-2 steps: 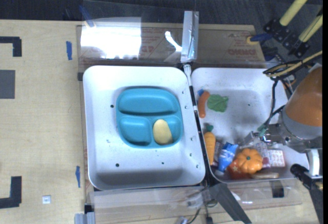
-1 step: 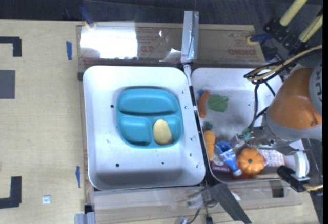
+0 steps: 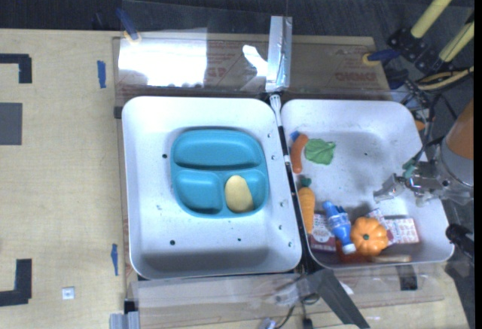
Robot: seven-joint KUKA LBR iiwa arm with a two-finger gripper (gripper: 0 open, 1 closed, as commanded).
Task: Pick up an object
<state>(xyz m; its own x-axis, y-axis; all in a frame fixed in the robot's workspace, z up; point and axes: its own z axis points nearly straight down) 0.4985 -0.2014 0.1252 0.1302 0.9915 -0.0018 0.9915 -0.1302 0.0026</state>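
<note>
While the gripper (image 3: 407,186) hangs at the right edge of the right bin (image 3: 361,120), low in the frame's right half, its fingers look spread, with nothing between them. Judging from this, the pick is not yet made.

Nearest candidate: small orange pumpkin (image 3: 370,236), below and left of the gripper, near but apart, lying against a red-and-white packet (image 3: 401,229). Just left of the pumpkin, a blue-capped bottle (image 3: 338,223); further left, two carrots (image 3: 306,203) along the bin's left wall; a green leaf (image 3: 321,150) toward upper left of this bin.

To do it well: come straight down over the pumpkin, straddle its widest part, keep clear of bottle and packet. Round shape may slip; close gently, lift slowly.

Left bin (image 3: 143,237) holds a blue divided tray (image 3: 197,173) with a yellow lemon-like item (image 3: 239,193), well apart.
</note>
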